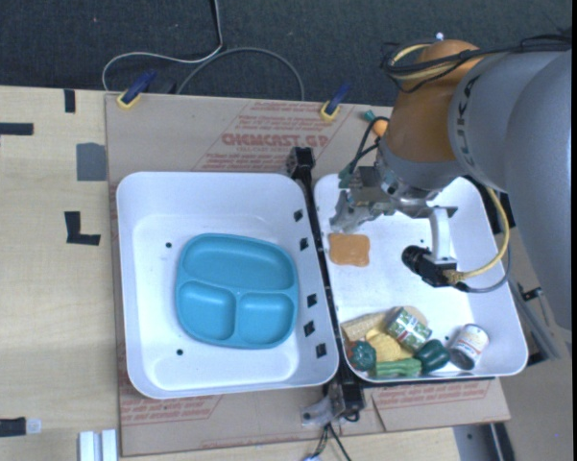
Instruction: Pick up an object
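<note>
- Camera view, bench layout: I see two shallow white bins side by side on a cardboard sheet. The left bin (139, 257) holds a blue divided plate (236, 290), lying flat near its centre.
- Camera view, arm: the arm (518, 133) reaches in from the right, with its orange band (424, 104) above the wrist, over the far part of the right bin (490, 305).
- Camera view, tool: the gripper (350, 209) points down near the right bin's left wall, just above a flat tan, toast-like piece (349, 250). I read the fingers as slightly apart, with nothing between them. I cannot tell whether the tips touch the tan piece.
- Camera view, candidate objects: the tan piece lies alone on the bin floor, close to the divider between the bins.
- Camera view, clutter: a group of small items sits along the near edge of the right bin: a green-labelled can (408, 328), a white can on its side (468, 344), a dark green item (365, 356), a teal item (432, 355) and a yellow item (389, 349). They touch or overlap one another and sit well apart from the gripper.
- Camera view, fittings: a black cylindrical part (420, 262) with a yellow cable hangs beside the wrist, over the bin's middle.
</note>
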`<state>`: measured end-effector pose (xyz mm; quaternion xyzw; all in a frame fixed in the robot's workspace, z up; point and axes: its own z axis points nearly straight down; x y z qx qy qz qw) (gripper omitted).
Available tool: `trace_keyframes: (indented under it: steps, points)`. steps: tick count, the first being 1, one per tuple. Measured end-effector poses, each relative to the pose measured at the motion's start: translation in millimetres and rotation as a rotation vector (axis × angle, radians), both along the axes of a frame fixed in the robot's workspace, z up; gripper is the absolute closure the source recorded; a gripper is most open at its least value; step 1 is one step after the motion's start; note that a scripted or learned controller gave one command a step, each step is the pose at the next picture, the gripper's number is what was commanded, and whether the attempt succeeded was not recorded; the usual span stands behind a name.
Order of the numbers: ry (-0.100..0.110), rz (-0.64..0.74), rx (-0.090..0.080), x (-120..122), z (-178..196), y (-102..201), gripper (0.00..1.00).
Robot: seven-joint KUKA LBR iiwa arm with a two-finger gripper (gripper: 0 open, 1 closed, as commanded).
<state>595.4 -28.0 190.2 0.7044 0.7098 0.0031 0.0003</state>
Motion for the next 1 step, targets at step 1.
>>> trace_keyframes:
  steps: [1]
  points:
    - [0.007, -0.005, -0.003, -0.4, -6.3, -4.4, 0.00]
